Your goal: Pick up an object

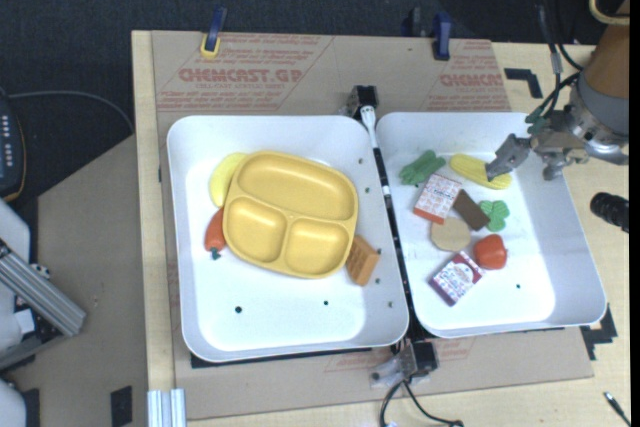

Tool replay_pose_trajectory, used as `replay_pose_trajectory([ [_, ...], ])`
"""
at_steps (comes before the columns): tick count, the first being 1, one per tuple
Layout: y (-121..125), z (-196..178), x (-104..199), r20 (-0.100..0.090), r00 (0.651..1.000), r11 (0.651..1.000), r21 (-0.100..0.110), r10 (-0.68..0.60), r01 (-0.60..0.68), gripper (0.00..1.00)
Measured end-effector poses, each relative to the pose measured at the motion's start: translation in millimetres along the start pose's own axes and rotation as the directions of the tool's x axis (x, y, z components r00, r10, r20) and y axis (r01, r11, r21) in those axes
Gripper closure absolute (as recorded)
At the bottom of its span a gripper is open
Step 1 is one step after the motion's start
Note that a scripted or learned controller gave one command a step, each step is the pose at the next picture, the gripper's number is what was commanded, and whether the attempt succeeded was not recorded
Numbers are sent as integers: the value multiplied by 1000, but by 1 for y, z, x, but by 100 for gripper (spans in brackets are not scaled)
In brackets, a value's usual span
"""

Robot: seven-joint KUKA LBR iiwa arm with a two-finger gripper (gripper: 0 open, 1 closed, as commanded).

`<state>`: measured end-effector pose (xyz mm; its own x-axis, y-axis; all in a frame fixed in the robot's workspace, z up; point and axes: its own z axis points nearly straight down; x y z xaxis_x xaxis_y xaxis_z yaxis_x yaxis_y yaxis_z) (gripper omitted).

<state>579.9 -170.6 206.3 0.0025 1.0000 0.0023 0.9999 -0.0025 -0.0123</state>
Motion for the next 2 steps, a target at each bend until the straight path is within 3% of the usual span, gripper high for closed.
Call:
replay_pose_trajectory([
  [1,3,-7,0,3,1000,1000,-13,-3,3,0],
  [2,-1,56,3,0,1000,1000,-4,-2,2,0],
])
